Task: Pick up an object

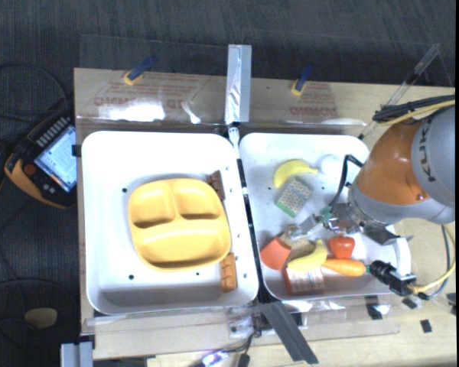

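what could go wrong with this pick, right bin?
1. Clutter: the tomato, carrot and banana are packed together under the gripper, so it may nudge or grab two at once.
2. These items sit near the right bin's front wall; a push could wedge them there.

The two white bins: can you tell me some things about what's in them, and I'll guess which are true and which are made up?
1. The yellow plastic divided tray lies in the left white bin. True.
2. The yellow toy banana is in the left bin. False: it lies in the right white bin, near the back.
3. The orange toy carrot lies near the front of the right bin. True.
4. The grey arm with the orange band reaches over the left bin. False: it reaches over the right bin.
5. The small red toy tomato sits on the yellow tray. False: it sits in the right bin, just behind the carrot.
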